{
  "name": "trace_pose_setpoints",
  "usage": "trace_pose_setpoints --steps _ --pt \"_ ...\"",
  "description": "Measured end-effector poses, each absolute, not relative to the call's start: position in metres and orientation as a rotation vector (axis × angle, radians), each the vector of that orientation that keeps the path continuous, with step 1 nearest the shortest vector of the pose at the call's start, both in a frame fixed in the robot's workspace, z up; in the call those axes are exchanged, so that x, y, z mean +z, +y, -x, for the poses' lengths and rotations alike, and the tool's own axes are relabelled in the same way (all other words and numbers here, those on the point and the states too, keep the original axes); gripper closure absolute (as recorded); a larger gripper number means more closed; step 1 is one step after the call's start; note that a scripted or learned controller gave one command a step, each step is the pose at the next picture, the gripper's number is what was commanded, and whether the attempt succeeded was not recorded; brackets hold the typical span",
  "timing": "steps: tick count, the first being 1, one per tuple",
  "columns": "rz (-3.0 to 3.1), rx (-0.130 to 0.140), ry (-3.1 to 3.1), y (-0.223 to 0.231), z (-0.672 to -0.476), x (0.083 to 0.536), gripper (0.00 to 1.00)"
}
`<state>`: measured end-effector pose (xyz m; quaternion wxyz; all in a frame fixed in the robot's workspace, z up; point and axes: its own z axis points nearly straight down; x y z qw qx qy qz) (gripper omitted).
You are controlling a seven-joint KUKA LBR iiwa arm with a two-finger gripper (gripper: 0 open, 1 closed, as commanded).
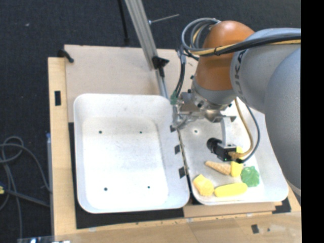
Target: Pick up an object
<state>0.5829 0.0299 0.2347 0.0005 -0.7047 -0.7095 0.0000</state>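
Four small toys lie in the right-hand shallow white plastic bin (268, 186), below and to the right of the end effector (183, 116): a yellow blocky piece (203, 185), a long yellow corn-like piece (230, 189), a tan cone (218, 167) and a leafy green piece (250, 176). The end effector sits over this bin's upper left corner, well apart from them; whether it is parted or closed cannot be made out. The left-hand white bin (121, 151) lies to its left on the bench (111, 70).

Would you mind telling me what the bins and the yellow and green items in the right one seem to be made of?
Bins: probably moulded plastic, white and smooth with rounded rims. Yellow pieces and green piece: likely toy-food plastic or foam, with flat, saturated colour; too small to confirm.
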Motion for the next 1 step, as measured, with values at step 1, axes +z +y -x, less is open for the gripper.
trace_pose_setpoints --steps 1 --pt "2.213 -0.005 -2.230 0.0783 -0.5945 0.2464 1.00"
